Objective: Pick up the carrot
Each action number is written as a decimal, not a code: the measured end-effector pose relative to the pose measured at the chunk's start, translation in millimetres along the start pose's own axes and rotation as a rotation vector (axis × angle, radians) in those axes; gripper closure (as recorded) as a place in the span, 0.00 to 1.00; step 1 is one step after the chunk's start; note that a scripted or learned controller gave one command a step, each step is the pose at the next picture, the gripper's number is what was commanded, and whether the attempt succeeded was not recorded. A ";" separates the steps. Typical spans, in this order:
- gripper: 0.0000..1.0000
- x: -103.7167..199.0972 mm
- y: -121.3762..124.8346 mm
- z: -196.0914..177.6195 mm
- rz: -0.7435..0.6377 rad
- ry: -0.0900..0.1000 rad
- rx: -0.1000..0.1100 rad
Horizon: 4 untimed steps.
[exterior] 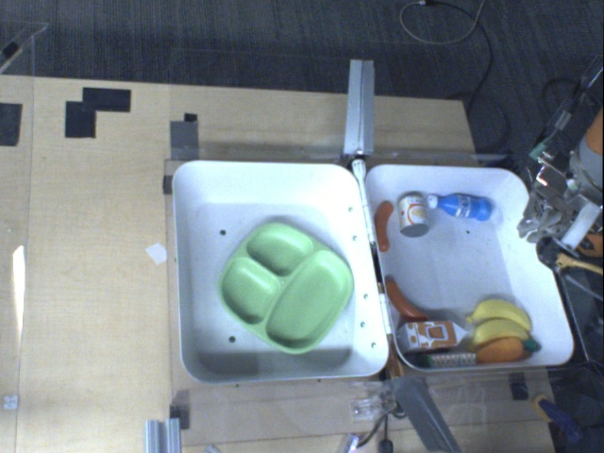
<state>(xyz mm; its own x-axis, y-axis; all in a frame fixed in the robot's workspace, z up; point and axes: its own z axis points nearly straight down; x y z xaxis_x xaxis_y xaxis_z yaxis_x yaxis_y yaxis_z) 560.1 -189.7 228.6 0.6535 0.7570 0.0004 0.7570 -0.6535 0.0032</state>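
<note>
**Arm at the right rim, carrot in the near corner**

At the right edge of the camera view, the grey two-finger gripper (545, 223) hangs over the outer rim of the right-hand shallow white bin (491, 272). Whether its fingers stand apart or together cannot be told from this angle, and nothing shows between them.

The orange carrot (501, 349) lies in the near right corner of that bin, touching a pair of yellow bananas (500, 319) just behind it, well apart from the gripper. Beside it to the left, along the near wall, lies a small brown-and-white labelled bottle (432, 334). A reddish sausage (406, 301) lies slantwise by the dividing wall, and another sausage (382, 226) lies farther back along the same wall. Near the far wall a small tin can (412, 213) sits just beside a blue-and-white plastic bottle (462, 206) on its side.

The left-hand white bin (203, 253) holds a light green three-compartment plate (286, 285), set at a tilt.

Both bins rest on a pale wooden bench (85, 253) bearing black square markers (94, 109). Beyond it lies dark carpet (236, 26), crossed by a thin looping cable (453, 17).
</note>
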 end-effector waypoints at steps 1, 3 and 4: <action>1.00 17.3 -61.2 20.8 -0.042 0.001 0.002; 1.00 -6.7 10.8 -93.5 0.346 0.001 -0.001; 1.00 76.7 4.0 15.2 0.364 0.000 0.003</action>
<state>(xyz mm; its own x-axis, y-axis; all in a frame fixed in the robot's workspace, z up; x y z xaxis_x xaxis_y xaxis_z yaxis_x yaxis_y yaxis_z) 613.3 -134.3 213.5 0.8800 0.4749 0.0004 0.4749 -0.8800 -0.0003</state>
